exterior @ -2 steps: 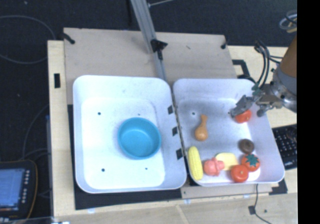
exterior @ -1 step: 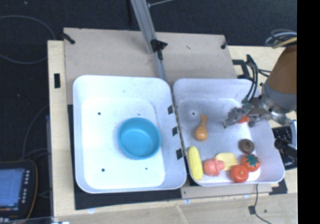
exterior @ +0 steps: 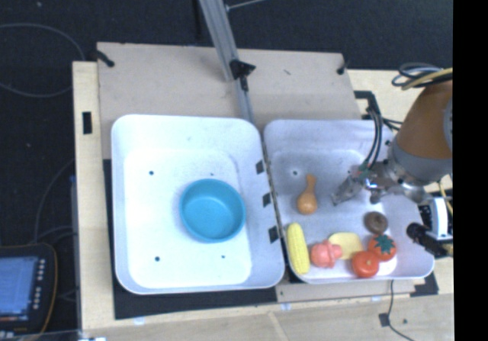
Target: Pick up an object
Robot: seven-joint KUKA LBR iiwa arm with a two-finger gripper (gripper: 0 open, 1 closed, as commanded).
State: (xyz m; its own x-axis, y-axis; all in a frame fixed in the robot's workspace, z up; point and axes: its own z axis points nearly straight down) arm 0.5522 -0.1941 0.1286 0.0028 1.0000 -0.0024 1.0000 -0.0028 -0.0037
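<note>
I'd go for the corn (exterior: 296,247), lying against the right bin (exterior: 320,133)'s near-left wall: light, stiff, slick, best pinched mid-length. Farther in, the gripper (exterior: 345,190) hovers; whether it's parted I cannot tell.

A slanted metal rail (exterior: 217,15) crosses the far side of the bench (exterior: 88,255). A small screen (exterior: 21,286), perhaps a control pendant, sits at the near left, with thin cables (exterior: 38,57) looping beyond.
</note>
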